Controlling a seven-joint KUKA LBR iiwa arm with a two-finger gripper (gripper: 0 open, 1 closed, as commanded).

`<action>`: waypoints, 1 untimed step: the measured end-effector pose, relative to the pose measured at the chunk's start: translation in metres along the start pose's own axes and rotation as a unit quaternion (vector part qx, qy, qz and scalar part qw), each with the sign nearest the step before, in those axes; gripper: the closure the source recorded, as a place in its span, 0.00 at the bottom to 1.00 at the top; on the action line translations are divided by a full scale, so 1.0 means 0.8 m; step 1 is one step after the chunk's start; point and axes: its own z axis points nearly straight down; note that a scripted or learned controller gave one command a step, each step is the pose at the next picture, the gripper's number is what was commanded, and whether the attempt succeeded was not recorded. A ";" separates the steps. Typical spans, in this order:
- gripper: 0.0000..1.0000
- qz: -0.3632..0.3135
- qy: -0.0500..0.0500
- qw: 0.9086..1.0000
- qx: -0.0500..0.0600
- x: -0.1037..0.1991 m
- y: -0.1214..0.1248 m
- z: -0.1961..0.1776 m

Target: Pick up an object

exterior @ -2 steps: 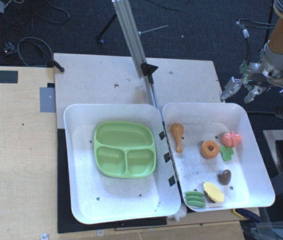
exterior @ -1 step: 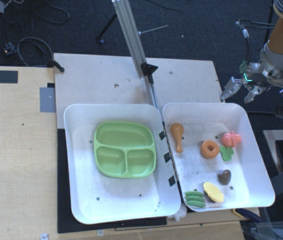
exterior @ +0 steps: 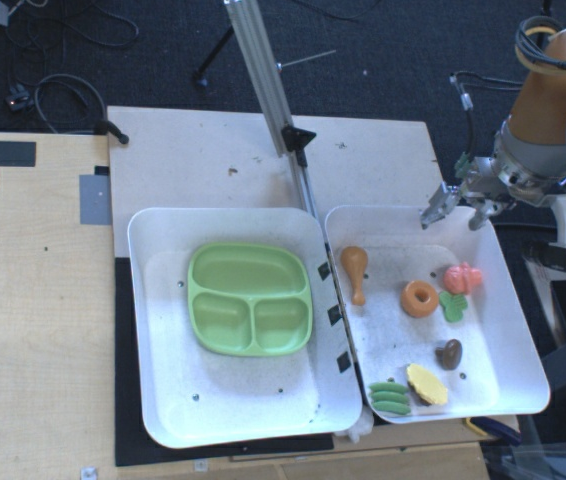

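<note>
Camera view. Gripper (exterior: 457,209): fingers spread, nothing between them, above the right bin's (exterior: 523,313) far rim. Contents, right bin: drumstick (exterior: 353,269), donut (exterior: 419,298), radish (exterior: 460,283), brown piece (exterior: 449,353), yellow piece (exterior: 426,384), peas (exterior: 390,398). Left bin: green tray (exterior: 250,299). Risk: small rounded items may slip or scoot from closing fingers; a descent here may strike the rim.

Dark carpet (exterior: 363,28) strewn with cables (exterior: 63,93) lies behind a white bench (exterior: 203,158) and pale wooden table (exterior: 33,318).

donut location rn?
The orange donut lies in the right bin, about mid-bin, between the drumstick on its left and the pink-and-green toy on its right.
</note>
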 end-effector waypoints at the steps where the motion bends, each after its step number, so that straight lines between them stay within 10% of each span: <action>1: 0.00 0.001 0.000 1.000 0.000 0.002 -0.013 0.065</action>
